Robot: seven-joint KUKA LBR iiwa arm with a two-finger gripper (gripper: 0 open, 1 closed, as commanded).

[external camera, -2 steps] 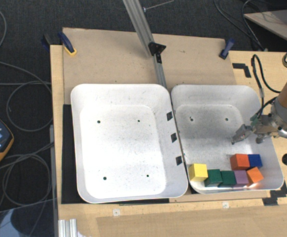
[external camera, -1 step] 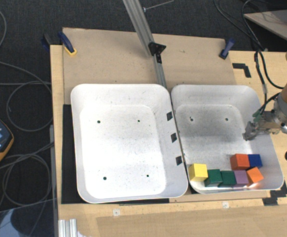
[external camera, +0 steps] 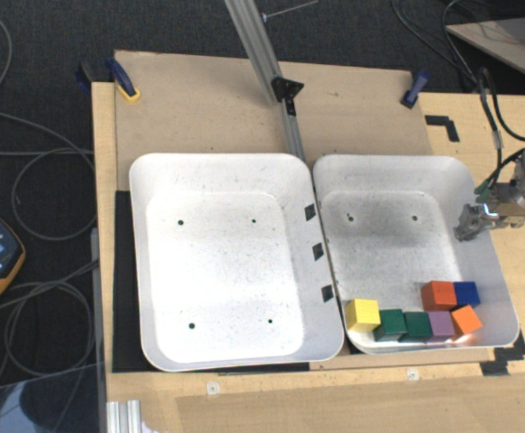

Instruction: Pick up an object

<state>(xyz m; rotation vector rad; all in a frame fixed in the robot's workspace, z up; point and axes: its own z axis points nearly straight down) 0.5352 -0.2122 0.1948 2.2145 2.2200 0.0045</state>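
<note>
Mostly square-edged, matte blocks (external camera: 414, 314) cluster in the right bin's (external camera: 384, 174) corner.

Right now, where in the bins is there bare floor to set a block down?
The left bin is bare. In the right bin, the far half is free. Its near edge is crowded, from the yellow block to the orange block.

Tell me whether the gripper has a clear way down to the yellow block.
Probably yes. The yellow block sits at the row's left end, bare bin floor above it; the gripper hangs at the right bin's far rim.
</note>
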